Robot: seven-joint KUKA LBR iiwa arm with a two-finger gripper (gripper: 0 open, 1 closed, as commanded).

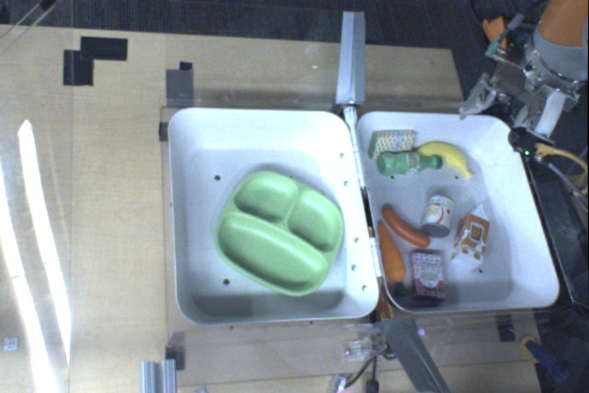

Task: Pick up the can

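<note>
A green divided plate (280, 230) lies in the left bin (184, 198). The right bin (534, 225) holds a banana (445, 155), green bottle (409, 164), sausage (405, 226) and carrot (392, 255).

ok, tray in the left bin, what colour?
Light green; the divided tray shows plainly in the camera view.

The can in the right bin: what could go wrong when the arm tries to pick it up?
The can lies close to the sausage and the small carton, so a finger may land on one of them. It also seems to lie on its side and could roll away. The gripper starts over the bin's far corner.
</note>
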